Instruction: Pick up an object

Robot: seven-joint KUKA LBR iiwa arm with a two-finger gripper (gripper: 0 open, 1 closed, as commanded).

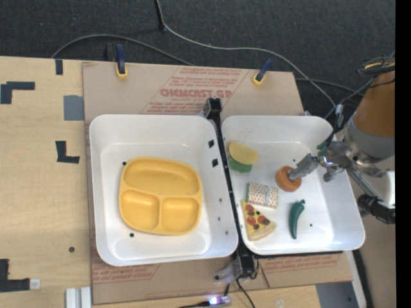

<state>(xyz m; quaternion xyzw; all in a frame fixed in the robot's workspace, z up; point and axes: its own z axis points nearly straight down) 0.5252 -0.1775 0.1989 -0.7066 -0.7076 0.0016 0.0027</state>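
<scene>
Orange, the round toy (288, 178) sits in the right bin (340, 236), handiest to the arm; the gripper (302, 168) touches its edge. Whether the jaws are released or clenched, I cannot tell.

Two bins side by side on cardboard sheet (192, 88) atop bench (38, 172). Left bin (103, 133): divided plate (160, 194) at centre. Right bin (334, 236): toy cup (242, 156) near left wall, rear; wafer block (262, 195) in front of cup; pizza slice (257, 220) just in front of wafer block; pepper (296, 218) right of pizza slice; round toy (288, 179) behind pepper, gripper (300, 169) touching it. Two clamps (120, 61) at sheet's rear edge.
</scene>
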